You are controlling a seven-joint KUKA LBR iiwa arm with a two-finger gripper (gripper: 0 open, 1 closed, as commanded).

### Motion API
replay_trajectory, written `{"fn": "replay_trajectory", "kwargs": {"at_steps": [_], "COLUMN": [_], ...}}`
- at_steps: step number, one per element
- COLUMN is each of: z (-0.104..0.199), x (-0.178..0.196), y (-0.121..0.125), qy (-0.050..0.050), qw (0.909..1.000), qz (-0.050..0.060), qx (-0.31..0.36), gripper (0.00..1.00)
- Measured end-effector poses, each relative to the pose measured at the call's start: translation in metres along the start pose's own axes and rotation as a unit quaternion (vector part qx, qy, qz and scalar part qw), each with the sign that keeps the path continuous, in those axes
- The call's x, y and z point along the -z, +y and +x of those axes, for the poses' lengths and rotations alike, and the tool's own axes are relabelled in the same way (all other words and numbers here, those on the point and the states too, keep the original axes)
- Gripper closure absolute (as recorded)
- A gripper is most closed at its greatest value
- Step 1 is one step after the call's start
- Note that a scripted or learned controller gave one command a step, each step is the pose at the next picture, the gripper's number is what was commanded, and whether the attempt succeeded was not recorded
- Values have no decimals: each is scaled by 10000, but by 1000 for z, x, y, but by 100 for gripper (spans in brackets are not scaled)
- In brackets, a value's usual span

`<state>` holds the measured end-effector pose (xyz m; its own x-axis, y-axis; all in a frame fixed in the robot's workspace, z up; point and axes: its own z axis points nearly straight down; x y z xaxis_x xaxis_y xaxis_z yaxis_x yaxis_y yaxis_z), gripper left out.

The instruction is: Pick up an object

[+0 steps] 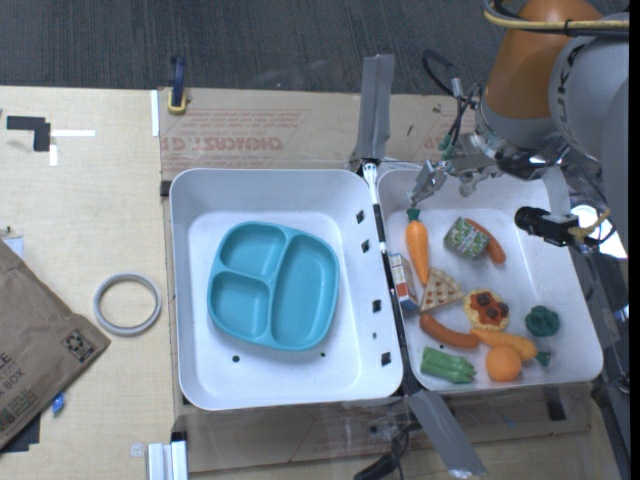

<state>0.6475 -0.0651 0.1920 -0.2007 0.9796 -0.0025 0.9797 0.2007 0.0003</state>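
The right bin [565, 268] holds several toy foods: a carrot [416, 251], a green can-like piece [464, 238], a waffle wedge [441, 291], a small pizza [486, 310], a sausage [449, 332], an orange [505, 364], a green pod [447, 366] and a dark green lump [543, 320]. My gripper [452, 176] hangs over the bin's back edge, above and behind the carrot and the can. It is open and nothing sits between its fingers. The grey arm with its orange band [535, 43] comes in from the upper right.
The left bin [190, 268] holds a blue divided plate [272, 285]. A red-and-white packet [400, 276] lies against the wall between the bins. A tape ring [127, 302] and a cardboard box [30, 348] lie on the bench at the left.
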Motion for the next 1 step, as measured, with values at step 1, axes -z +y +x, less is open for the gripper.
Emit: {"fn": "replay_trajectory", "kwargs": {"at_steps": [1], "z": [-39], "x": [-85], "y": [-46], "qy": [1], "qw": [9997], "qz": [-3], "qx": [-247], "gripper": [0]}}
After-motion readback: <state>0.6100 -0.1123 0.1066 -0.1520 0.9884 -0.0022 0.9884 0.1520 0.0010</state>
